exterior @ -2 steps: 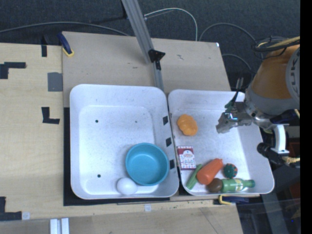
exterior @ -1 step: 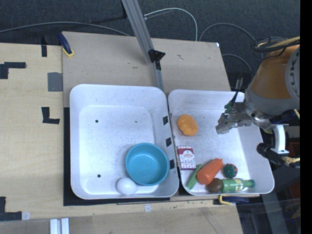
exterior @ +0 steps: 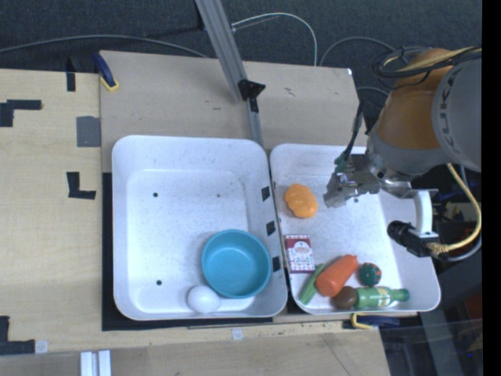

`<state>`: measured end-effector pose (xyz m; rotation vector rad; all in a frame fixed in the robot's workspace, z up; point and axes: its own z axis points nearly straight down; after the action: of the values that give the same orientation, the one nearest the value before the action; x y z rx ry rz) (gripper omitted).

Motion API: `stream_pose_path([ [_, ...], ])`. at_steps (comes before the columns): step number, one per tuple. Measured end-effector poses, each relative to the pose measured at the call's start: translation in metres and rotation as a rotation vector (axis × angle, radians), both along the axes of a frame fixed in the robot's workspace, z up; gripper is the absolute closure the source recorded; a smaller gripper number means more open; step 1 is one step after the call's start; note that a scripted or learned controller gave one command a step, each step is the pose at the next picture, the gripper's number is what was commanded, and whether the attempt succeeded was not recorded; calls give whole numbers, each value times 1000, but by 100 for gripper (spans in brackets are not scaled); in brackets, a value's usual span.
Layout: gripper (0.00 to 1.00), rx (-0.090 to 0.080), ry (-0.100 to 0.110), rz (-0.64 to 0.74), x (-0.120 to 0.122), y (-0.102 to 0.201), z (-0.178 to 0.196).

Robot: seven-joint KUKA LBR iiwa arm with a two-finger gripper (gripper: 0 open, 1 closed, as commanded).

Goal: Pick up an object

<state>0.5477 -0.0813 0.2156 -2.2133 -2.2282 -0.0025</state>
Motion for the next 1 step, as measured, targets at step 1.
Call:
stream_pose_path([
  [1,100,0,1,0,18,42,2],
])
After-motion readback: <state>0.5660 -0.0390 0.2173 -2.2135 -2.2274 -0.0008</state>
